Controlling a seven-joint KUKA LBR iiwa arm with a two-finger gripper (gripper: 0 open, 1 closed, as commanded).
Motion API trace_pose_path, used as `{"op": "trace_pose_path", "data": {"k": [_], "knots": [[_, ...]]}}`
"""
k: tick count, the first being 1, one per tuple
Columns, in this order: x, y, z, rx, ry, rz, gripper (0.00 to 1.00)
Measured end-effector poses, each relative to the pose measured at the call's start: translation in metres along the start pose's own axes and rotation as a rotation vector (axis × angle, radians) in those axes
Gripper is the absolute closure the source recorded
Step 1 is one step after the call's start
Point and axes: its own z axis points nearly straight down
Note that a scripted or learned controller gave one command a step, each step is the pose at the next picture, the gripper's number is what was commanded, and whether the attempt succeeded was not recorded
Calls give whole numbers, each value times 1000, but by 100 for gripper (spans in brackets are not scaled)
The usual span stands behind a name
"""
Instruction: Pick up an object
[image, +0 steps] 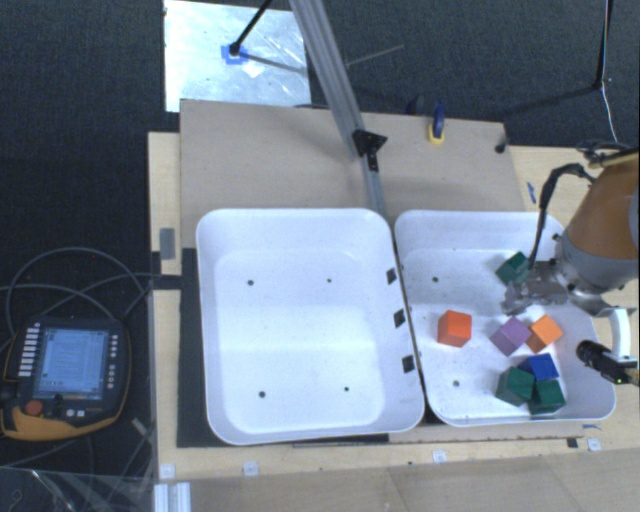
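My gripper (524, 296) hangs low in the right bin (452, 219), near that bin's right side. It sits just below a dark green block (513, 266) and just above a purple cube (510, 335) and a light orange cube (546, 331). An orange cube (454, 328) lies alone to the left, near the bin's middle. At the front right corner a blue cube (544, 365) rests among two dark green blocks (517, 384). Nothing shows held in the gripper.
The left bin (300, 216) stands beside the right one, with small clips along the shared wall (399, 318). A slanted metal pole (338, 88) rises behind the bins. A teach pendant (66, 375) with cables lies on the floor at the left.
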Motion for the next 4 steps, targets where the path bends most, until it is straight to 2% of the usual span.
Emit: {"op": "trace_pose_path", "data": {"k": [1, 3, 4], "knots": [[7, 9, -50, -4, -1, -1, 100], [13, 7, -177, -7, -2, -2, 100], [70, 13, -159, 0, 2, -6, 100]]}}
